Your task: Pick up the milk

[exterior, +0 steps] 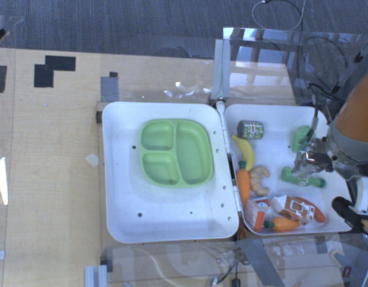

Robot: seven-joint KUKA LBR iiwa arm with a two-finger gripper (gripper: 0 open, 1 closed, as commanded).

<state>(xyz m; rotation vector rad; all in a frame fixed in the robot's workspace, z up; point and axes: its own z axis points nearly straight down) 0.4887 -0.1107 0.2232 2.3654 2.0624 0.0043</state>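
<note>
I can't tell how my gripper [307, 162] jaws stand; the milk carton [301, 208] lies just below them, not yet picked.

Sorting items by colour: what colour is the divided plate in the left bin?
Light green plate, seen in the camera view.

No legible text; print on milk carton [300, 208] too blurred.

The grey arm [358, 124] with its orange band enters from the right side. The gripper [307, 163] hangs at its end, low and pointing to the left. It is metallic and small.
</note>
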